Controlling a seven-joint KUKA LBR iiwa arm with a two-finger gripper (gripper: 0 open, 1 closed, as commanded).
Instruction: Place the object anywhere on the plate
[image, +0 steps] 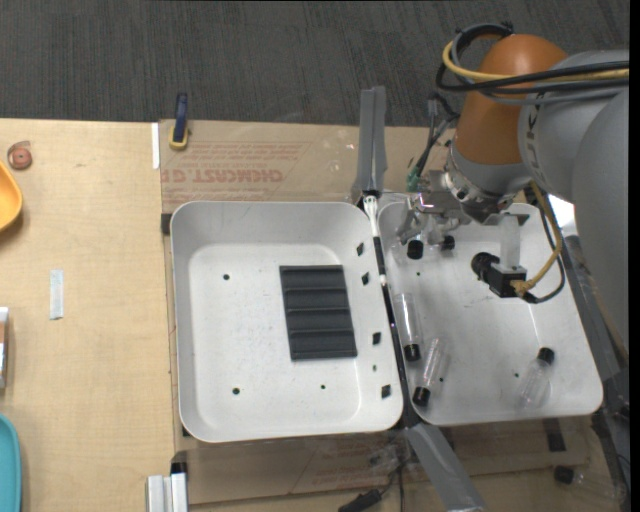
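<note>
Two white bins sit side by side: left bin (200, 400) and right bin (570, 395). The left bin holds one dark ribbed plate (318, 312), lying flat near its middle with its long axis running far to near.

The right bin holds three clear tubes with black caps, all apart from the plate.
- Tube a (404, 315) lies just beside the left wall, its axis far to near and its cap at the near end.
- Tube b (430, 368) lies near it, slightly tilted, with its cap pointing to the near-left corner.
- Tube c (533, 378) lies well apart toward the right side, with its cap at the far end.

A fourth dark cap may sit under my gripper, but the view there is too cluttered to be sure.

My gripper (425, 228) hangs over the far-left corner of the right bin. I cannot tell whether it is spread or pressed together, and no tube is seen in it.
</note>
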